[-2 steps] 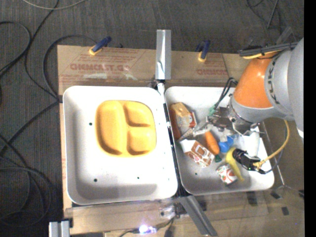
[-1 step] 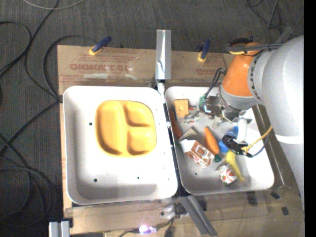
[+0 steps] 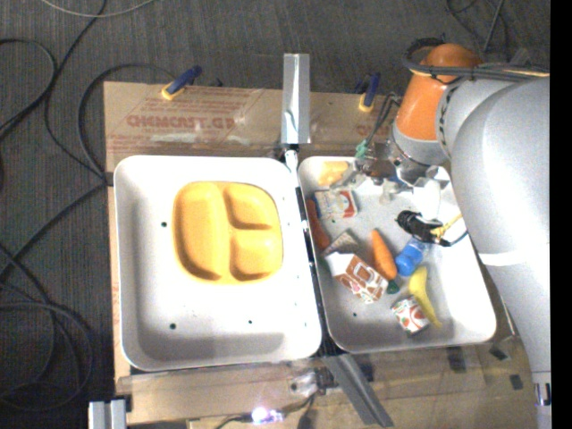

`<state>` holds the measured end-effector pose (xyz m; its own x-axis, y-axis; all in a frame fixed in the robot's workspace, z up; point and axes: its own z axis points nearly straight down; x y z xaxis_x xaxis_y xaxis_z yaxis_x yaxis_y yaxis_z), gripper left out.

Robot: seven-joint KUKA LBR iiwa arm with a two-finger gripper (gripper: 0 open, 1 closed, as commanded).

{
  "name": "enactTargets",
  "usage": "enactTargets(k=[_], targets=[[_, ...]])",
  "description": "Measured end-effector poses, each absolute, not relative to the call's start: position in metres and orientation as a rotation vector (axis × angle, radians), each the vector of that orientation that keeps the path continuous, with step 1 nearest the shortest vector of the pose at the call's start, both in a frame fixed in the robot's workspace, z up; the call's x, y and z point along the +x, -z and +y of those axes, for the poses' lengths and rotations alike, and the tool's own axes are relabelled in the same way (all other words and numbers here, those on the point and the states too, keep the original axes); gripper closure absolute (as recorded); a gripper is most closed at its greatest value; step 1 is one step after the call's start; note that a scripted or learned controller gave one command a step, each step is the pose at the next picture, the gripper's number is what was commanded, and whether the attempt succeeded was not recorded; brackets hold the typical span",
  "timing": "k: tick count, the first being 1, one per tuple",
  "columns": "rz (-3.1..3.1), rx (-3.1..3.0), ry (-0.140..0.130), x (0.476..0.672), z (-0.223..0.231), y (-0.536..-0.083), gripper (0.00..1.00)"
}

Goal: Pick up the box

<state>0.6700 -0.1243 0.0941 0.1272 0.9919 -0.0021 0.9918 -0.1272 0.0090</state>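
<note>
While the gripper [image 3: 375, 166] hovers at the right bin's [image 3: 465, 324] far edge, its grasp impossible to judge, one box [image 3: 361, 278] lies mid-bin beside one carrot [image 3: 383, 254], one banana [image 3: 422, 295] and one can [image 3: 409, 315]. One yellow tray [image 3: 228, 231] fills the left bin [image 3: 143, 329].

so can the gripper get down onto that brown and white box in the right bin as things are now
Probably yes. The box lies face up in the right bin with nothing on top of it. The carrot lies close beside it, so the fingers may nudge that. The gripper is over the same bin's far end.
</note>
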Motion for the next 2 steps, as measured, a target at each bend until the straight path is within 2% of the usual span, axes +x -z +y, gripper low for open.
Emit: enactTargets(k=[2], targets=[[2.058, 2.351, -0.005, 0.668, -0.108, -0.094, 0.0]])
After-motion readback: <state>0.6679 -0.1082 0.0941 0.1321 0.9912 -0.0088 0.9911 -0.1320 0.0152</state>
